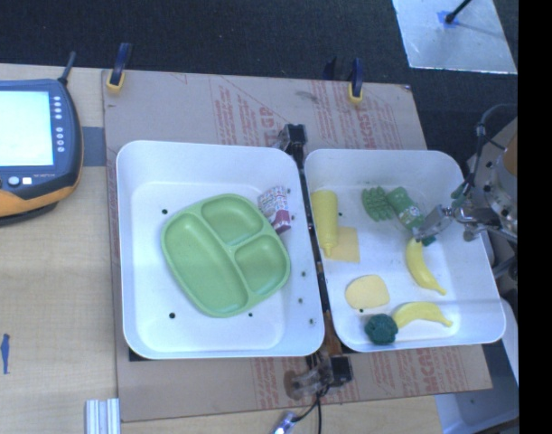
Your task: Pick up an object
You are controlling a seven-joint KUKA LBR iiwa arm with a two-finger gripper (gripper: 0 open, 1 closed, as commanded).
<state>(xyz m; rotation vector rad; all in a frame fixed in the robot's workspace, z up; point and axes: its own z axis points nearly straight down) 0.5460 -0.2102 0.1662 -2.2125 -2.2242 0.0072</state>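
Note:
My gripper (pixel 445 219) reaches in over the right edge of the right bin (pixel 474 333), low above its floor. Its tip is close to the top end of a yellow banana (pixel 424 266) and just right of a green ridged toy (pixel 387 202). Nothing can be made out in its grasp. Also in the right bin are a yellow cylinder (pixel 324 219) beside a yellow slice (pixel 345 244), a pale yellow oval piece (pixel 367 291), a second banana (pixel 423 315) and a dark green broccoli (pixel 380 329).
The left bin (pixel 140 315) holds a green divided plate (pixel 225 254) and a small red-and-white can (pixel 276 208) at its right wall. A teach pendant (pixel 27 147) lies at the far left. Clamps (pixel 355 78) hold the board at the back.

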